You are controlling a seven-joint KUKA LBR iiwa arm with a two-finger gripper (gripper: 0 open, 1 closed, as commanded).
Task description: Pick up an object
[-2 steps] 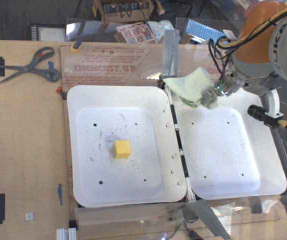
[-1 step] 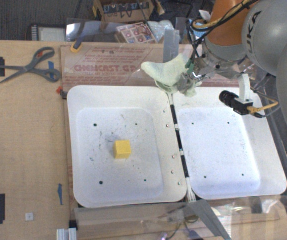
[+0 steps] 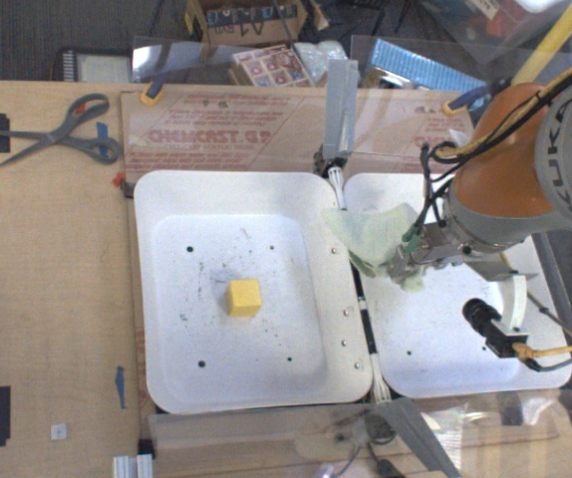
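Pale green crumpled cloth (image 3: 371,235), the likely target, lies in the right white plastic bin (image 3: 445,361), draped against the divider edge. Nearest us, a small yellow foam cube (image 3: 245,298) sits alone in the left white bin (image 3: 166,366). We see the grey two-finger gripper (image 3: 408,263) low at the cloth's edge; its grip we cannot tell. We judge the pick unfinished, nothing visibly lifted. Beyond, blue-handled scissors (image 3: 67,135) rest on the bench.
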